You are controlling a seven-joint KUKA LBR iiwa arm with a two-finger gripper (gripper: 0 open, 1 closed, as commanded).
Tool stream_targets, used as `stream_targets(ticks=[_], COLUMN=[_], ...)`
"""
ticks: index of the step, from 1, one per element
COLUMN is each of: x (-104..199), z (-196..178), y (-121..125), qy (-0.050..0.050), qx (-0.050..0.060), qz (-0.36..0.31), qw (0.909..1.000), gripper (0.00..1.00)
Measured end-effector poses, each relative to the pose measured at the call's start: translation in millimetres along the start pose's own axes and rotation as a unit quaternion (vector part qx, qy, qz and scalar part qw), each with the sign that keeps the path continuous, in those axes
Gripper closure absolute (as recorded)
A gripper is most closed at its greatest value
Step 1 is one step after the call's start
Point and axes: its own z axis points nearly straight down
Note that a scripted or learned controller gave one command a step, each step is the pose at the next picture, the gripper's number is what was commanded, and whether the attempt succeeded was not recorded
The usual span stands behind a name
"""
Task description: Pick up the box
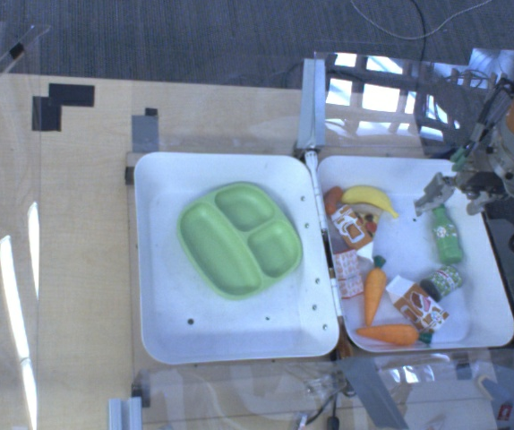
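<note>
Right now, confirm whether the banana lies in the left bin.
No, the banana lies in the right bin, beside a box.

**No readable text**

Printed packaging on three small boxes point(355, 226) point(347, 274) point(420, 305) in the right bin point(499, 321), red, white and brown graphics, lettering too small to read. Green bottle point(446, 237) and dark can point(444, 281) carry labels, also illegible. No numbers or signs legible anywhere.

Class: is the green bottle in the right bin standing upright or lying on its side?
Lying on its side. The green bottle shows its full length flat on the right bin floor, below the tool.
</note>
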Motion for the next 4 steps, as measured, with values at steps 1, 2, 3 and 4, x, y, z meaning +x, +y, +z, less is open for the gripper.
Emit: stream_targets(ticks=[1, 2, 3, 4], x=[-8.8, -34.8, -10.5, -27.8], z=[-37.4, -29.9, 96.1, 177.8], y=[-12.4, 21.0, -13.5, -6.4], qy=[-0.001, 0.0, 0.0, 0.001], qx=[-0.001, 0.0, 0.001, -0.004], qz=[0.103, 0.189, 0.162, 0.172], qw=[0.9947, 0.982, 0.9868, 0.985], gripper=[0.0, 0.0, 0.0, 0.0])
